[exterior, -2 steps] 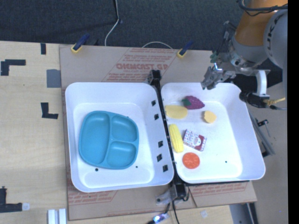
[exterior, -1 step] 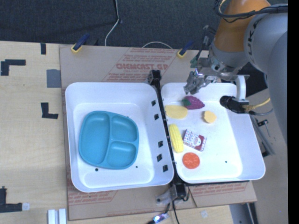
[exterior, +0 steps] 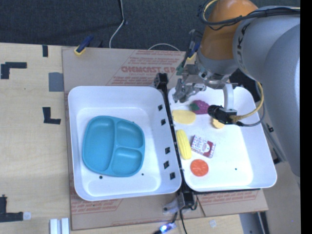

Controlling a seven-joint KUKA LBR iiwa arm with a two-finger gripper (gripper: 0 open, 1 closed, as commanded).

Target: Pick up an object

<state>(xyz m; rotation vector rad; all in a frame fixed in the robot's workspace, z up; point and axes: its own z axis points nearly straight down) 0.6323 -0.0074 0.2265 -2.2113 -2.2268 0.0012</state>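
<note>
- Left: shallow white plastic bin (exterior: 73,97), holding a teal divided plastic plate (exterior: 114,145) lying flat in its middle; too broad and low for a two-finger pinch, so a poor candidate.
- Just right of the shared wall: shallow white right-hand bin (exterior: 263,182), carrying the small things worth grasping.
- Near its left wall: yellow toy corn cob (exterior: 183,144), lying lengthwise from far to near, close to the wall, which probably leaves little room on that side.
- Farther back: pale yellow rounded toy piece (exterior: 184,116), lying free just near of the tool.
- Above the far left corner of that bin: grey metal two-finger gripper (exterior: 183,92), hanging low over the bin's far part with nothing seen pinched in it; cannot tell whether spread or closed.
- Just right of it: purple-pink toy piece (exterior: 199,106), probably the closest candidate along with the pale yellow one.
- Nearer the middle: small red-and-white packet (exterior: 202,146), lying flat and tilted.
- Nearer still: flat orange round disc (exterior: 199,167), apart from the packet.
- Judged overall: approach under way, no pick made yet.
</note>
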